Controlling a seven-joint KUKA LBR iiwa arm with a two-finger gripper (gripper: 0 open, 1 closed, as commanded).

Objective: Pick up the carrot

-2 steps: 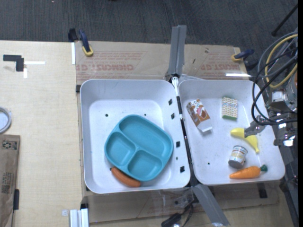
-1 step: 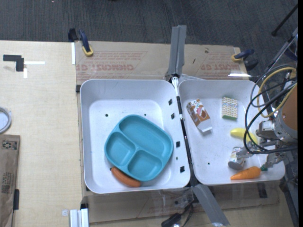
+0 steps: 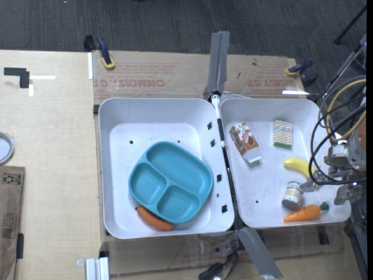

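Carrot (image 3: 302,213) lies in the right bin (image 3: 256,214), near corner, long axis roughly left-right, tip leftward. End effector (image 3: 341,182) sits just right and above it; state cannot be determined.

1. Two shallow white bins sit side by side on the bench: a left bin (image 3: 111,156) and a right bin (image 3: 262,214).
2. The left bin holds a blue divided plate (image 3: 170,181), with an orange sausage-like item (image 3: 154,219) partly tucked under its near edge.
3. In the right bin, the carrot (image 3: 303,213) lies near the front wall, green tip pointing right.
4. A small can (image 3: 292,194) stands just beside the carrot.
5. A banana (image 3: 296,165), a green-and-white box (image 3: 283,133) and a small carton (image 3: 245,142) lie farther back.
6. The gripper (image 3: 338,182) hangs at the bin's right rim, near the carrot's tip.
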